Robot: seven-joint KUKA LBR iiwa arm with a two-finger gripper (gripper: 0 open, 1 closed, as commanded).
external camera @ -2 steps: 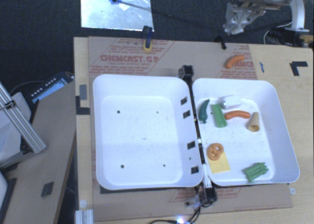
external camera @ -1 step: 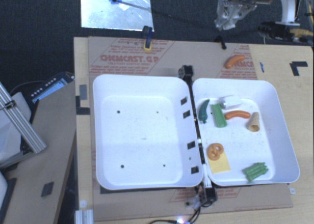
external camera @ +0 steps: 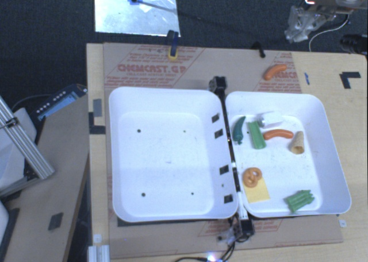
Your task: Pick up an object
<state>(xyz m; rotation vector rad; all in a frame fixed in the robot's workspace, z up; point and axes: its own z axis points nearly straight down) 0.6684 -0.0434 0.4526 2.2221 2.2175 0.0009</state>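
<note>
The right bin [external camera: 330, 140] holds several toy foods: a dark green pepper [external camera: 238, 129], a green cucumber [external camera: 256, 134], an orange sausage [external camera: 278, 134], a white piece [external camera: 270, 120], a tan cone [external camera: 296, 142], an orange pretzel [external camera: 252, 176] on a yellow card [external camera: 257, 192], and a green bean bunch [external camera: 299, 199]. My gripper [external camera: 300, 27] hangs at the top right, past the bench's far edge, well away from the bins. Nothing shows between its fingers.
The left bin [external camera: 118, 151] sits beside the right one, joined by a black hinge strip [external camera: 227, 146]. A second orange sausage [external camera: 275, 71] lies on the cardboard behind the right bin. A yellow and blue clip [external camera: 172, 46] stands at the cardboard's far edge.
</note>
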